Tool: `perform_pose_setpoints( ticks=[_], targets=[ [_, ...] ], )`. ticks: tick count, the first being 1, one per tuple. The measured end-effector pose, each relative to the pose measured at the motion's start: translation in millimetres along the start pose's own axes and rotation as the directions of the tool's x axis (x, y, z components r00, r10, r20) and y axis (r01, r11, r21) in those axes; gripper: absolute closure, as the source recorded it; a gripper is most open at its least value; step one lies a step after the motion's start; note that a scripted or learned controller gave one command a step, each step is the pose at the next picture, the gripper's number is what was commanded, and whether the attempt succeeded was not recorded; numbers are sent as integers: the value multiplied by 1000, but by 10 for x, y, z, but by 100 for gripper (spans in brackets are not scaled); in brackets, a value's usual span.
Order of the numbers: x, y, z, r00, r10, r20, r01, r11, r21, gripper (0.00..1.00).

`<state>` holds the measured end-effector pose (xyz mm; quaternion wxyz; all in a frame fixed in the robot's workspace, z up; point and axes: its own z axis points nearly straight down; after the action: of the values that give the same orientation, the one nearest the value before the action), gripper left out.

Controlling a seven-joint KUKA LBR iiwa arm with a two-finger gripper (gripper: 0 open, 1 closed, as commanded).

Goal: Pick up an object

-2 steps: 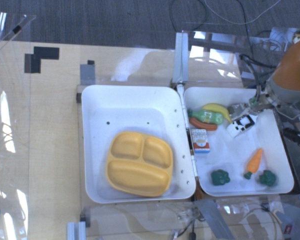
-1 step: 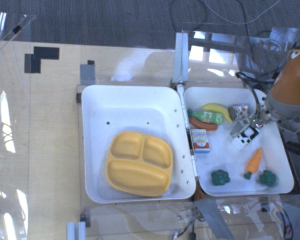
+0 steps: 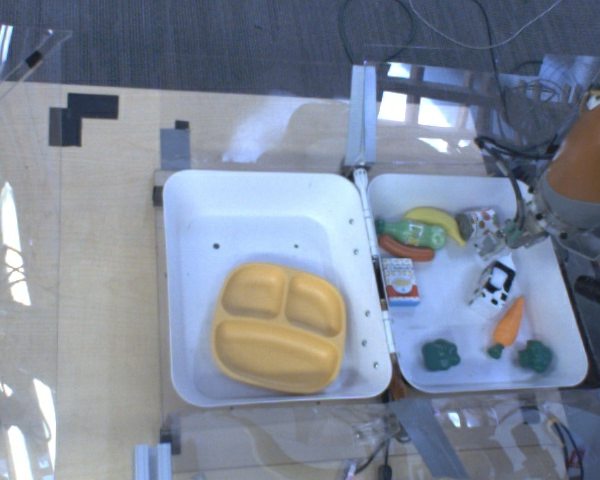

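Grey arm with orange band (image 3: 588, 163) reaching from the right over the right white bin (image 3: 570, 368), gripper (image 3: 500, 230) finger state unclear, pale wooden bench (image 3: 80, 298), yellow divided plastic tray (image 3: 280, 326) in left white bin (image 3: 190, 268)

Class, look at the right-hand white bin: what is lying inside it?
Inside the right bin: a banana, a green packet, a sausage, a small carton, a black-and-white toy, a carrot and two broccoli pieces. The gripper covers whatever lies beneath it.

A robotics lab: wooden bench (image 3: 80, 298), clear shield panels (image 3: 20, 58), loose cables (image 3: 450, 13), toy food (image 3: 432, 226) in white bins (image 3: 270, 203).
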<state>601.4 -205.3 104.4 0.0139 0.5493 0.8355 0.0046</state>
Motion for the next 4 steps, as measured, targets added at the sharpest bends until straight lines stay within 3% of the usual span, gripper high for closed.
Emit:
perform_pose_setpoints(
  ticks=[1, 2, 3, 4],
  targets=[
    [0, -1, 1, 1000, 0, 0, 0, 1000, 0, 0],
    [284, -470, 137, 996, -89, -10, 89, 996, 12, 0],
    [142, -302, 148, 947, -320, -15, 320, 947, 8, 0],
    [-64, 160, -188, 965, -262, -16, 263, 965, 11, 0]
  ],
)
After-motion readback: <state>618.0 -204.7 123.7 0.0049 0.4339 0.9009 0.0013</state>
